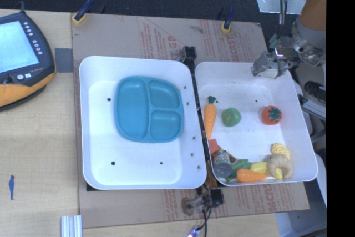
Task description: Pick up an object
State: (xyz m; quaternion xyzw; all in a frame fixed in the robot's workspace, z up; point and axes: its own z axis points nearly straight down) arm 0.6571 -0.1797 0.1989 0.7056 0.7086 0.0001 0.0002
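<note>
Overhead slanted view of the bench with two shallow white bins side by side. The gripper (270, 67) hangs over the far rim of the right bin (294, 91), toward its far right corner, below the arm's orange band (316, 5); nothing shows between its fingers, and whether they are spread or pressed together cannot be told at this size. The left bin (91, 119) carries a blue divided plate (148, 109). All candidate objects lie in the right bin, on the near side of the gripper. Nearest is the red tomato (271, 115), which sits almost straight toward the viewer from the gripper and stands apart from its neighbours. The green round fruit (231, 116) lies near and to the left of that line, also free on all sides. The orange carrot (210, 119) rests just beside the bin's left wall, its long axis running far to near, green top at the far end. The remaining items, among them a small can (221, 162), a second carrot (250, 176) and some yellow pieces (280, 150), crowd the near edge, touching one another. Judged from this layout, the coming move is probably a short travel toward the near side followed by a descent, with the tomato the likeliest target.
</note>
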